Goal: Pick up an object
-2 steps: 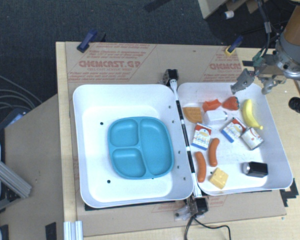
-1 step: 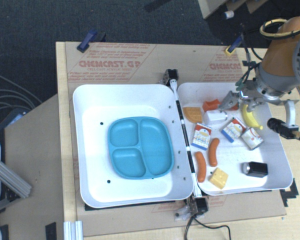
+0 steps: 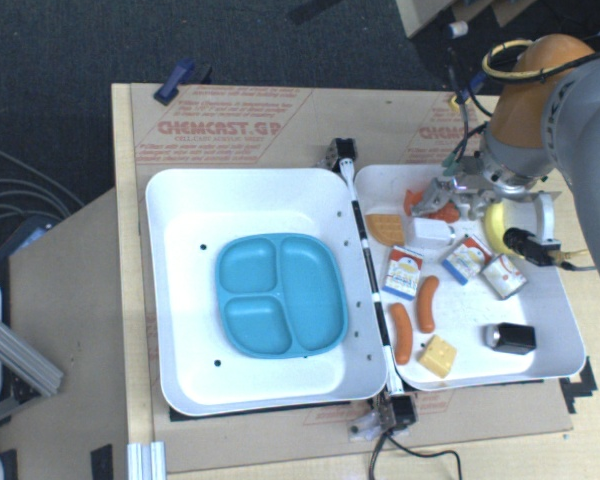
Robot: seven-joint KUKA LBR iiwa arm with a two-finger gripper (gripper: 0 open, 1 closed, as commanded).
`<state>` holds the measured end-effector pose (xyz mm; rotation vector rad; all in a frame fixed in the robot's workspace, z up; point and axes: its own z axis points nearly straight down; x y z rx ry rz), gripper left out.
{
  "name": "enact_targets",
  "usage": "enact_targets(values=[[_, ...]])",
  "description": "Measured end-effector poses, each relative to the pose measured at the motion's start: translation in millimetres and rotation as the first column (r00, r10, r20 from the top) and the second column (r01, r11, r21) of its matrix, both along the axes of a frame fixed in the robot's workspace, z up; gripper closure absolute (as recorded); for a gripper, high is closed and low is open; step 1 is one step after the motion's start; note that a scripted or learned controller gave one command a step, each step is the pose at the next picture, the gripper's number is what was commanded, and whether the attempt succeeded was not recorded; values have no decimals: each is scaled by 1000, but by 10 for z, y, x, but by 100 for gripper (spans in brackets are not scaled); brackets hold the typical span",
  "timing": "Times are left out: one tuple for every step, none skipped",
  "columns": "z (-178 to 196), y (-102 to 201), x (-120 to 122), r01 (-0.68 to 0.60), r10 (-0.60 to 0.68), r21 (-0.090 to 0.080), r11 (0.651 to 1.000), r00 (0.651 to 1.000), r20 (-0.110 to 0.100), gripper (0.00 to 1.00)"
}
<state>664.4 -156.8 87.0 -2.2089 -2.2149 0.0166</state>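
Dark carpet surrounded the surface; two white bins sat side by side, the left bin (image 3: 170, 268) carrying a blue divided tray (image 3: 280, 295). Gripper (image 3: 458, 193) hung low at the right bin's (image 3: 560, 318) far edge, over a small orange-red piece (image 3: 432, 206). Reach step, probably; jaw state could not be told. Next: a clean descent and closure. Nothing was visibly held.

Small items (image 3: 426, 286) crowd the right bin (image 3: 558, 308); the left bin (image 3: 180, 208) lies open around its blue tray (image 3: 280, 294).
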Motion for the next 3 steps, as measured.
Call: enact_targets(values=[[68,5,-10,1,-1,-1,1000,1000,-1,100],[987,876,-439,0,0,0,1000,1000,17,100],[1203,1829,-1089,1,-1,-1,1000,1000,13,100]])
